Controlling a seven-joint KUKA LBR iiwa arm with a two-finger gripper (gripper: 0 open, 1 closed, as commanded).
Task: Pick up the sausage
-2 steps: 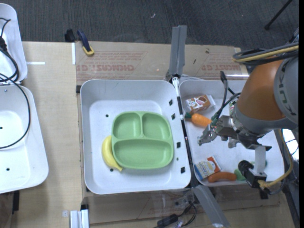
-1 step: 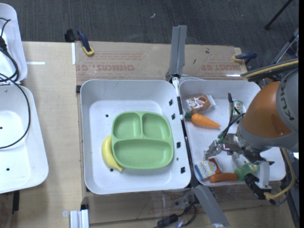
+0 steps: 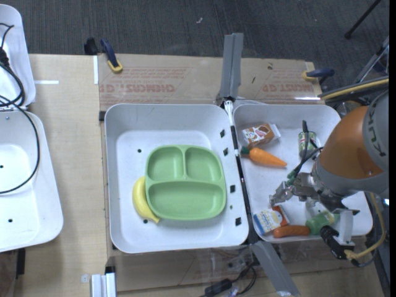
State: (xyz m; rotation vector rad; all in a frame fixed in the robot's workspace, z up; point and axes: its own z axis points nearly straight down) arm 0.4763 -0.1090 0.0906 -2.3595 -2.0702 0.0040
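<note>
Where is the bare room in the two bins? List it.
Left bin: bare floor above the green plate and below it; the banana hugs its left edge. Right bin: bare around the carrot; crowded near the gripper, sausage and packet.

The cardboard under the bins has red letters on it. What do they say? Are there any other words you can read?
"CHEMCH2, GP": roughly how the red print on the cardboard reads; it is upside down and blurred, so uncertain.
A second red print on the cardboard right of the grey post: too blurred to read.
Orange packet: print too small.
Blue-and-white packet: print too small.
Can: label unreadable.
</note>
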